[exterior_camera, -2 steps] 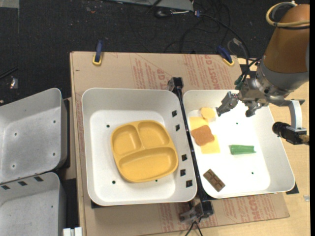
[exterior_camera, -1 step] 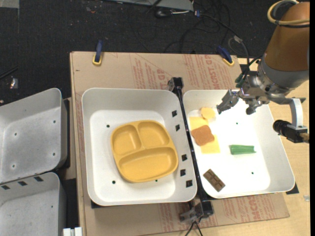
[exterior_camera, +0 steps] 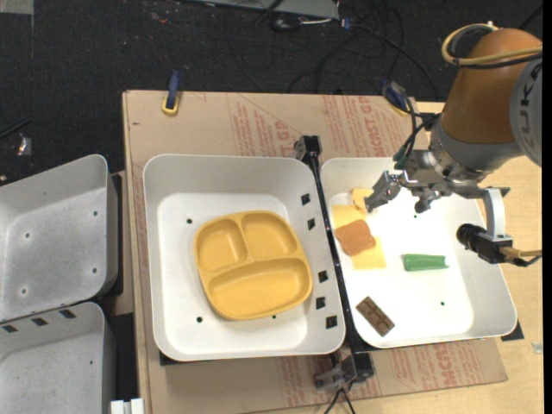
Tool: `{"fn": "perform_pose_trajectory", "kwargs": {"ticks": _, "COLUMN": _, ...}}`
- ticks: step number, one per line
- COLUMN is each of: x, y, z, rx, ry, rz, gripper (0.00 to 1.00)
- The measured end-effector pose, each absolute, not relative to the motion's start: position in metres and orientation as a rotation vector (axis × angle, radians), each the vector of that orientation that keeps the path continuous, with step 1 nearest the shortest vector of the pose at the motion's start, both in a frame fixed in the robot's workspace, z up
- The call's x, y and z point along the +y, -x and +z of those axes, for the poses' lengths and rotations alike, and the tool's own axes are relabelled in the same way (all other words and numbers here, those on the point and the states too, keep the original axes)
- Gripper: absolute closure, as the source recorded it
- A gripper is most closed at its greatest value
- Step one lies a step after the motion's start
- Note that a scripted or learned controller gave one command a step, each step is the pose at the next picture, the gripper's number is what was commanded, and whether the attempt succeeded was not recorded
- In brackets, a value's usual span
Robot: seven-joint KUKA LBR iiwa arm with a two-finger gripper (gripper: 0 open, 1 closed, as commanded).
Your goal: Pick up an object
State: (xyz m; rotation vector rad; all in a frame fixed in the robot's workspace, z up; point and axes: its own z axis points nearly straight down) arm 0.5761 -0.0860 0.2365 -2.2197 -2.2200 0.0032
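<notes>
- Orange-banded, the arm (exterior_camera: 492, 84) is cut off by the frame's right edge.
- The gripper (exterior_camera: 398, 188) is seen above the right bin (exterior_camera: 496, 317), upper left part; its finger state cannot be told.
- A yellow piece (exterior_camera: 356, 200) is partly hidden beneath it.
- An orange slab (exterior_camera: 354, 236), green block (exterior_camera: 423, 262) and brown bar (exterior_camera: 375, 315) lie apart.
- A yellow divided plate (exterior_camera: 253, 264) sits in the left bin (exterior_camera: 164, 317).
</notes>
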Motion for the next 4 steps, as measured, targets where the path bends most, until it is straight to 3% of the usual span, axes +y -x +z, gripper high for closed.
{"fn": "perform_pose_trajectory", "kwargs": {"ticks": 2, "x": -0.094, "y": -0.578, "z": 0.137, "rx": -2.216, "ry": 2.221, "rz": 0.006, "gripper": 0.0}}
{"fn": "perform_pose_trajectory", "kwargs": {"ticks": 3, "x": -0.093, "y": -0.579, "z": 0.15, "rx": -2.219, "ry": 2.225, "rz": 0.0, "gripper": 1.0}}
{"fn": "perform_pose_trajectory", "kwargs": {"ticks": 4, "x": -0.094, "y": -0.581, "z": 0.192, "rx": -2.225, "ry": 2.221, "rz": -0.003, "gripper": 1.0}}
